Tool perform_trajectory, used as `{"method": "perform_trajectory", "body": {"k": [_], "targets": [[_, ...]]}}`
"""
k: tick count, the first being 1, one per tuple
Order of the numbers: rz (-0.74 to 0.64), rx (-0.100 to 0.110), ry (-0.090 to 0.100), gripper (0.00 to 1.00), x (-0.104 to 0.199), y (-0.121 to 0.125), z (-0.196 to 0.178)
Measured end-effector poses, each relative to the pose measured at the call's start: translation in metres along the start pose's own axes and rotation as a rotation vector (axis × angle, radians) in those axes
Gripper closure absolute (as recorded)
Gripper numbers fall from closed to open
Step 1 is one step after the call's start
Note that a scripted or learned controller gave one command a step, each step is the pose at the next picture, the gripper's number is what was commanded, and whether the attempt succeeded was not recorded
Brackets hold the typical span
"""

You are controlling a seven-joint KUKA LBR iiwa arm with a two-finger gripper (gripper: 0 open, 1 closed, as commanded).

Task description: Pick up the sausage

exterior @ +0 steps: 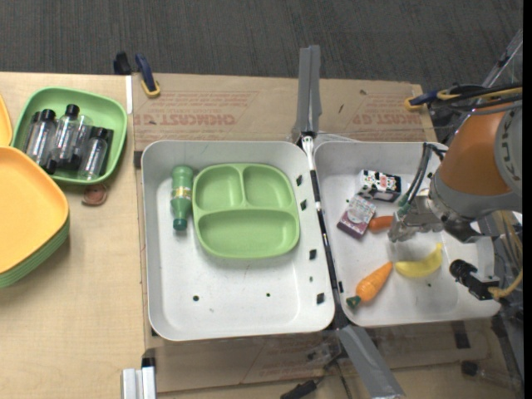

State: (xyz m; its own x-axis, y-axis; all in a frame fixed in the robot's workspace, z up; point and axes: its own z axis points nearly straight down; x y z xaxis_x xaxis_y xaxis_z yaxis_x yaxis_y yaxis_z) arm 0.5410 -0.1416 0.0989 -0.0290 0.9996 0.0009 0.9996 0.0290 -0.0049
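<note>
The sausage is a short orange-red piece lying on the floor of the right bin, just right of a purple packet. My gripper hangs low over the right bin, immediately to the right of the sausage and very close to its end. The grey wrist and orange band rise behind it to the right. I cannot make out whether anything is held.
The right bin also holds a carrot, a banana and a small card box. In the left bin lie a green divided plate and a green bottle. A tray of bottles and stacked yellow plates sit at the far left.
</note>
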Motion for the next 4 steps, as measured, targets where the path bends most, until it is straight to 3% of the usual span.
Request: {"method": "perform_trajectory", "body": {"k": [1, 2, 3, 4], "targets": [[0.003, 0.001, 0.000, 1.00, -0.001, 0.000, -0.009], [-0.012, -0.004, -0.002, 1.00, -0.074, -0.059, -0.063], [0.201, -0.001, 0.001, 1.00, -0.079, -0.067, -0.040], [0.033, -0.002, 0.000, 1.00, -0.010, -0.064, -0.042]]}}
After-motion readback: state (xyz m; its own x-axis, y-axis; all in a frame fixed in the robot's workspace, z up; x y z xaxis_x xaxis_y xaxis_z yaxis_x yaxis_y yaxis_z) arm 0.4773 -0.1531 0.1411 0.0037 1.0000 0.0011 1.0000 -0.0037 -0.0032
